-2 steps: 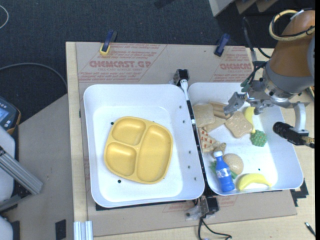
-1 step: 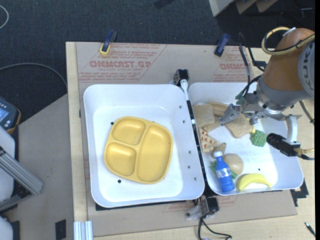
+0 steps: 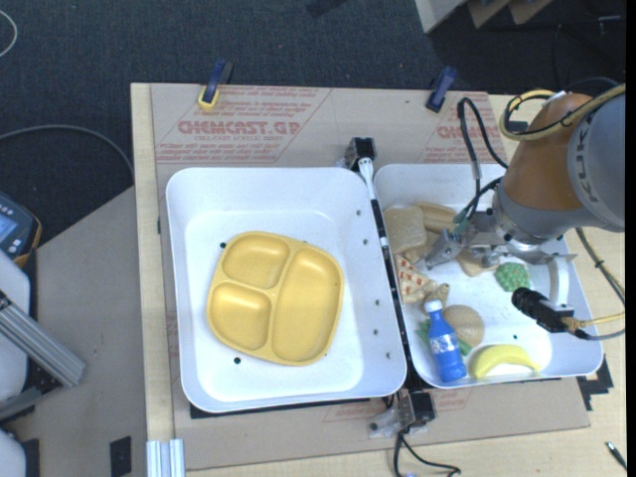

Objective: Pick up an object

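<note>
The right bin [image 3: 571,358] holds several toy foods. A tan bread slice [image 3: 403,227] and a paler piece [image 3: 435,215] lie at its far left. A pizza slice [image 3: 411,277] lies just below them. Near the front are a blue bottle [image 3: 446,344], a round tan item [image 3: 464,321] and a yellow banana [image 3: 507,362]. A green item [image 3: 513,275] sits mid-right. My gripper [image 3: 459,250] hangs low over the bin's middle, right of the bread and pizza and above the round tan item. I see nothing clearly held in it.
The left bin [image 3: 184,266] holds a yellow divided plate [image 3: 276,296]. The grey arm with its orange band [image 3: 542,167] covers the right bin's far right part. Black cables [image 3: 477,147] trail over the bin's back edge. Clamps [image 3: 211,85] pin the cardboard base.
</note>
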Tool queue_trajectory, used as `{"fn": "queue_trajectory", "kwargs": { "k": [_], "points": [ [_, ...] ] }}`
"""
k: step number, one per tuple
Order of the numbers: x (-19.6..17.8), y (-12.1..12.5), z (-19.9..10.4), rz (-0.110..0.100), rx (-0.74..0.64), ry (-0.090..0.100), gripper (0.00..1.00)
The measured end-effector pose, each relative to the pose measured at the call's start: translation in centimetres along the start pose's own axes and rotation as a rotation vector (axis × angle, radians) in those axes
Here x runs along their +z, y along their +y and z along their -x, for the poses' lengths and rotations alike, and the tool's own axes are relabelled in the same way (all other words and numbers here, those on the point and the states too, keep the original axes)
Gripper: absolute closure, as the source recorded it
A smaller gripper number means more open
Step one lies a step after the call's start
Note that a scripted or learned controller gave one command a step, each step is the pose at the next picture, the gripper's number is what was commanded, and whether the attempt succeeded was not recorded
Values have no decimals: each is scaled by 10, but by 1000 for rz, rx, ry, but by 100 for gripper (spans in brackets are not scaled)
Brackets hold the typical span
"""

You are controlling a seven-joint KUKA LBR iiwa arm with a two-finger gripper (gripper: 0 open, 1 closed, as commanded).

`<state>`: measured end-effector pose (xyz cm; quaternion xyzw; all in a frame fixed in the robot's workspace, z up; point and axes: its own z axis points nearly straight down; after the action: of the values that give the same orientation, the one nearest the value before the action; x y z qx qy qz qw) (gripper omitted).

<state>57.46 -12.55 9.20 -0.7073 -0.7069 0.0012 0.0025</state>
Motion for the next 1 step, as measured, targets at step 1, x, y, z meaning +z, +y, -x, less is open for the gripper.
{"fn": "queue_trajectory", "kwargs": {
  "k": [1],
  "points": [
    [6,1,0,3,0,0,0]
  ]
}}
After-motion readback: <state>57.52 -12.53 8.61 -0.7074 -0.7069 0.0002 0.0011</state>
